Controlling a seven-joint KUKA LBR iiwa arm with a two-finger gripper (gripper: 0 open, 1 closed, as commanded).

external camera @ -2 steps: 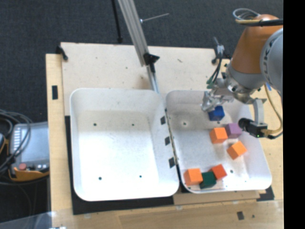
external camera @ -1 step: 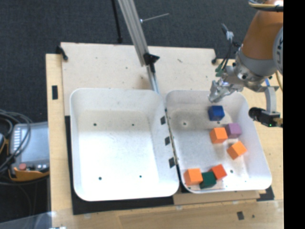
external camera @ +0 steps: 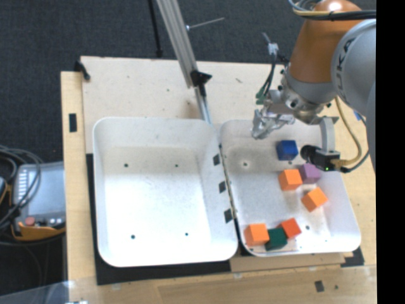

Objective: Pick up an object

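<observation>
- Gripper (external camera: 262,130) is being held low over the right bin's (external camera: 335,239) far-left corner; its state cannot be told.
- Blue cube (external camera: 287,149) is lying just beside it, untouched.

two white bins (external camera: 158,246), the left one speckled with small dark dots. in the right bin: a blue block (external camera: 286,149), a purple block (external camera: 311,172), orange blocks (external camera: 290,179), one red-orange block (external camera: 291,227) and a dark green block (external camera: 276,238). the arm (external camera: 329,43) is grey with an orange band. the bench (external camera: 133,87) is pale tan.
</observation>
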